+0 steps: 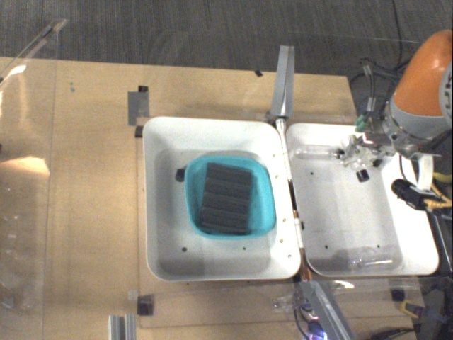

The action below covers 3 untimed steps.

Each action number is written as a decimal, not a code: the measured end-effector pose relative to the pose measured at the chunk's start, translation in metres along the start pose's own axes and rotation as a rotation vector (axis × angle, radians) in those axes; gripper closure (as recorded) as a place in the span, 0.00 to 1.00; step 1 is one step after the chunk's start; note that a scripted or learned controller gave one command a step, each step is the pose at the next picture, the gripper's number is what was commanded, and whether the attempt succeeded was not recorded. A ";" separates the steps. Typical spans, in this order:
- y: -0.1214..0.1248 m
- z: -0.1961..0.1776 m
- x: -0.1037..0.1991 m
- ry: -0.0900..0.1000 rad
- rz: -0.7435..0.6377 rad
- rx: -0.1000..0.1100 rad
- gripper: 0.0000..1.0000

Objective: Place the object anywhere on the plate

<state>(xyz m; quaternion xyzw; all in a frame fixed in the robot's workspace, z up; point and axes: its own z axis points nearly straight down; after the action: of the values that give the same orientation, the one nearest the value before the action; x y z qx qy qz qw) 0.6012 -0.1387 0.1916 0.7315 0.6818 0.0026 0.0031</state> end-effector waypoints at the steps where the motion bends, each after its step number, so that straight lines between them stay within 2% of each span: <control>1: -0.038 0.019 0.056 0.001 -0.111 0.005 1.00; 2: -0.049 -0.005 0.146 0.002 -0.273 0.001 1.00; 3: -0.049 -0.005 0.146 0.002 -0.272 0.000 0.00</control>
<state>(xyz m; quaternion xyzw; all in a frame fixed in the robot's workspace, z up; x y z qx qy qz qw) 0.5622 0.0103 0.1958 0.6323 0.7747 0.0027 0.0026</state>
